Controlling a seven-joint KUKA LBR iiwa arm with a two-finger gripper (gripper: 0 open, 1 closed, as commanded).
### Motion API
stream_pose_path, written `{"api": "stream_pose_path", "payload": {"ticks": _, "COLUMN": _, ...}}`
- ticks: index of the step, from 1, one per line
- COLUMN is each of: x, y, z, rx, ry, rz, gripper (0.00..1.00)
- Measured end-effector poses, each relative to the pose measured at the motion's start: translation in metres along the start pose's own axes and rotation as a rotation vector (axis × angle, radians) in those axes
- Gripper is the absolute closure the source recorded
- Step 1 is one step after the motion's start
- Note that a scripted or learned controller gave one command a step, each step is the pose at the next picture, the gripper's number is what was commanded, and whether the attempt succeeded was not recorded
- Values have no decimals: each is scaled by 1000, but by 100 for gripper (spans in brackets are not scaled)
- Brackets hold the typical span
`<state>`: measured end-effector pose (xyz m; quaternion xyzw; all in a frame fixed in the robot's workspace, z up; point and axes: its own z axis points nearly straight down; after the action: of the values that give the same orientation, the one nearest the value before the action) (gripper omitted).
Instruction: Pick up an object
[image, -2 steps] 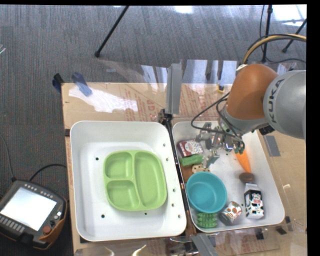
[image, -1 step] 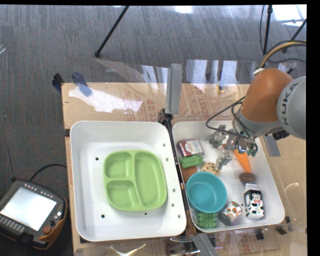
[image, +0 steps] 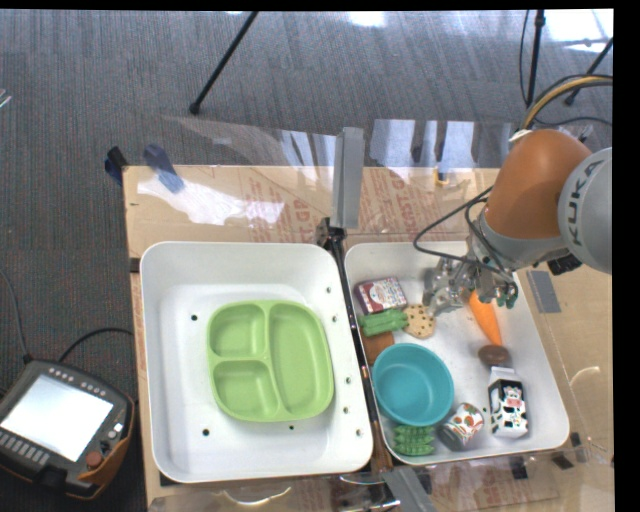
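Two white bins (image: 160, 300) on cardboard-topped bench (image: 400, 205)

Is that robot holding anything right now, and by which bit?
Nothing that I can see. The gripper hangs over the right bin, beside the carrot, with nothing between its jaws.

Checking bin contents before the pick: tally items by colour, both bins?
Green: 3, divided plate, block, ridged piece
Blue: 1, bowl
Orange: 1, carrot
Brown: 2, cookie, round piece
Printed packaging: 3, maroon pack, can, carton
Total: 10

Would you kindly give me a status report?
Gripper low over right bin, nothing seen held. Carrot beside it. Cookie, teal bowl close by.
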<state>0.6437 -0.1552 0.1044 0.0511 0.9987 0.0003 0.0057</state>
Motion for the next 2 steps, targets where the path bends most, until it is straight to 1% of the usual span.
{"api": "stream_pose_path", "payload": {"ticks": 1, "x": 23, "y": 56, "z": -91, "rx": 0, "ry": 2, "rz": 200, "gripper": 100}}
{"api": "stream_pose_path", "payload": {"ticks": 2, "x": 90, "y": 52, "z": -3, "rx": 0, "ry": 12, "rz": -40, "gripper": 100}}
